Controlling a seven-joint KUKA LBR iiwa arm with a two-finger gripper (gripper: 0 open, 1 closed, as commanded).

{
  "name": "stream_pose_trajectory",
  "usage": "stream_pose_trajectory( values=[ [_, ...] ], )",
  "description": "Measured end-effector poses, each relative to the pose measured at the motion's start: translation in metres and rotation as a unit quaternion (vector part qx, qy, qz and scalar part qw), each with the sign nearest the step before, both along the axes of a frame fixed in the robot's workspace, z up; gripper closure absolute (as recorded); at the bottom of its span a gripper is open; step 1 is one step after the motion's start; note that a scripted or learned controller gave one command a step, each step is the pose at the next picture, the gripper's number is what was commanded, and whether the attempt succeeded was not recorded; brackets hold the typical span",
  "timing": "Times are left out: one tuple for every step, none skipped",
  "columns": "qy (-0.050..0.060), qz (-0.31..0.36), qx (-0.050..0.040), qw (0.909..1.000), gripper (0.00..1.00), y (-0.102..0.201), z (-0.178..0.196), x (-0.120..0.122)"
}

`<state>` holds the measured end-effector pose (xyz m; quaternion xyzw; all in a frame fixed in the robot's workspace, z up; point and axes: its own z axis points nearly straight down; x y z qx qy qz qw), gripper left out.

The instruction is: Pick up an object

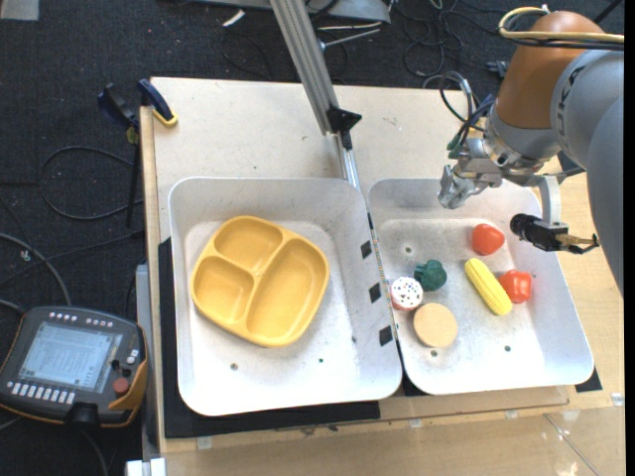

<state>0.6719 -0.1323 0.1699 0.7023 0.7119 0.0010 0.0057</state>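
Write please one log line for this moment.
gripper: above right bin far edge, holding nothing | corn, tomato: in bin | yellow plate: left bin

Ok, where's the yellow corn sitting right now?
The yellow corn lies in the right-hand bin of the camera view, angled between the green toy on its left and the red piece touching its right side, just below the red tomato.

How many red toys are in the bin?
2, both in the right bin: a red tomato near its far side, and a red piece beside the yellow corn. The arm could hide more.
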Motion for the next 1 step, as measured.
stream_pose_trajectory(
  values=[
    [-0.001, 0.001, -0.0007, 1.0, 1.0, 0.0, 0.0104, 0.0007]
  ],
)
